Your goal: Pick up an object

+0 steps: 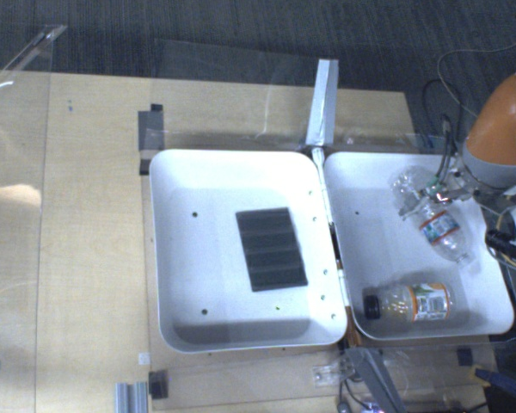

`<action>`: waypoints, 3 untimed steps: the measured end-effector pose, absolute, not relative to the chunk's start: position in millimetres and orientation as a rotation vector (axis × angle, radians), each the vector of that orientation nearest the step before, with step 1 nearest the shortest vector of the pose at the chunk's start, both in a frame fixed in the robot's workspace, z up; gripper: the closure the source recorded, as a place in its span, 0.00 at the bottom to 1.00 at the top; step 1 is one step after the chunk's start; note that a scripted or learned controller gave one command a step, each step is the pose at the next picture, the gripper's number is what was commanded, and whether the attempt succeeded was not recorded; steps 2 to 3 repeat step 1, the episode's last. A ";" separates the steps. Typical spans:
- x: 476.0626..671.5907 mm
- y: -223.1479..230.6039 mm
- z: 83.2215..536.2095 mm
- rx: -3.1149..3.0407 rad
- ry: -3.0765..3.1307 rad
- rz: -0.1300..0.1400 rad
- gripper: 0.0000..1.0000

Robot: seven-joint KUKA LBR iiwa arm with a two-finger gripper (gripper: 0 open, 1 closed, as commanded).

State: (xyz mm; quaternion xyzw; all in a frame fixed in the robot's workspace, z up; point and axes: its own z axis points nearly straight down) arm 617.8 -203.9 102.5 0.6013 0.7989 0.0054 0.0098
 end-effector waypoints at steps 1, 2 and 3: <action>658.7 -119.5 170.8 1.804 2.587 -0.007 1.00; 658.7 -119.5 170.8 1.804 2.587 -0.007 1.00; 658.7 -119.5 170.8 1.804 2.587 -0.007 1.00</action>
